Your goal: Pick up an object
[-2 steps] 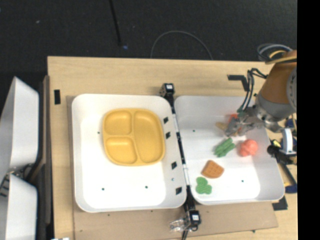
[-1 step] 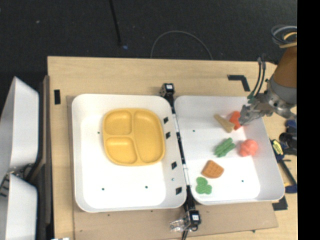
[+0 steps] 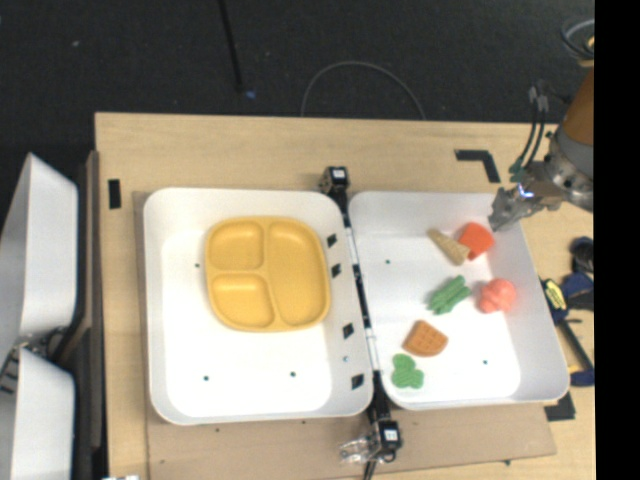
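**Pick not yet begun**

Hovering over the right bin (image 3: 520,368) rim at two o'clock: tool (image 3: 507,206), carrying nothing, opening impossible to judge. Lying nearest, at its seven o'clock: orange-red toy (image 3: 475,238). Nothing lifted; descent, grasp, raise remaining.

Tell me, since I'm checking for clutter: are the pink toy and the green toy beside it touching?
Apart. The camera view shows bare white bin floor between the pink toy and the green toy.

Right bin (image 3: 520,378) holding red-orange ball (image 3: 476,238), tan cone (image 3: 447,245), green pieces (image 3: 449,294), pink lump (image 3: 495,295), orange waffle (image 3: 426,340)
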